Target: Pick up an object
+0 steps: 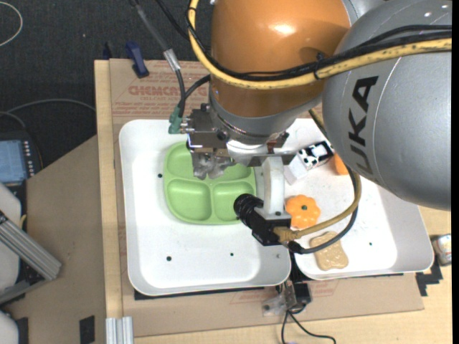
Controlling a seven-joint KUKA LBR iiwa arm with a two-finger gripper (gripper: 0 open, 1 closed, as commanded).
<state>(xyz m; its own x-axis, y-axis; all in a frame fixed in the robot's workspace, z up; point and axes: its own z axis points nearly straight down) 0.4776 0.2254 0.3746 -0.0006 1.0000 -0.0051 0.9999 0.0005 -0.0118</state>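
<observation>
The arm (301, 63) hides part of the green divided plate (193, 192) (its upper right) and much of the right bin (401, 256).

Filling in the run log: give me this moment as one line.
gripper: over green divided plate | left bin | orange pumpkin, tan piece: right bin

The worktop (115, 213) is brown board. Two white bins lie on it, left bin (147, 228) touching right bin (401, 253).

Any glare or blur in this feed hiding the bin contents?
Camera view: sharp glare spots on the orange band; the green divided plate, small orange pumpkin and tan toast piece read crisp; the arm itself, not blur, covers the plate's upper right.
</observation>
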